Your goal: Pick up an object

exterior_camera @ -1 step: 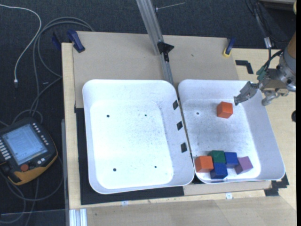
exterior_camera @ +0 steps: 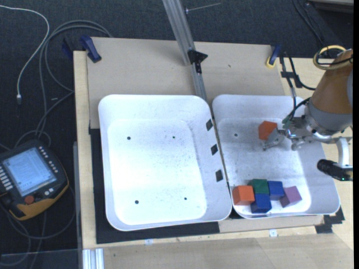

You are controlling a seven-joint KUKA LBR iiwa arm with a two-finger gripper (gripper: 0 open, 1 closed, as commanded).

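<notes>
Jaws on the gripper sit low in the right bin, beside the orange block, but how wide they stand, I cannot tell. Best move: centre over that block, descend squarely, then close.

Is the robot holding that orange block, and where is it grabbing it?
It cannot be told. The gripper sits right beside the lone orange block in the right bin, but the view is too small to show the block between its fingers.
</notes>
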